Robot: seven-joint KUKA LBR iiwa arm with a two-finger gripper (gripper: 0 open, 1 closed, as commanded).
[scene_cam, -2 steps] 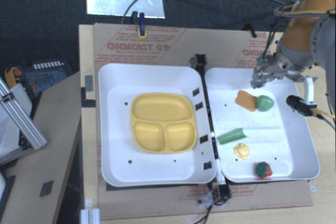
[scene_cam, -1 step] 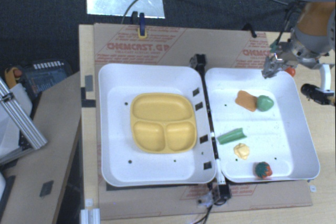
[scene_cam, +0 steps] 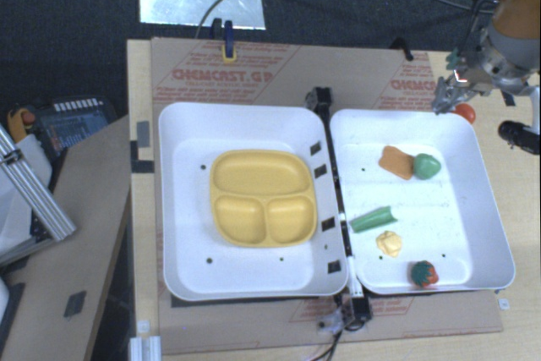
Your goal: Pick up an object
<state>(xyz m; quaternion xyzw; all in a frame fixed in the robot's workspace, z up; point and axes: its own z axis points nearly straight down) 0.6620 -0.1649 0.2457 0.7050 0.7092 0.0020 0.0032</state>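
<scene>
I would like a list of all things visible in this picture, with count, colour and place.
bins: two, white, side by side on the bench
tray: one, yellow, three compartments, in the left bin
orange piece: one, right bin, touching the green ball
green ball: one, right bin
green long piece: one, right bin, middle
yellow piece: one, right bin
red-green piece: one, right bin, near corner
red-orange object: one, far right bin edge, beside the hand
arm: one, grey, orange band, right side
hand: one, above far right bin edge

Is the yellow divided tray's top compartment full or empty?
Empty: the yellow tray in the left bin shows bare yellow plastic in all three compartments.
</scene>
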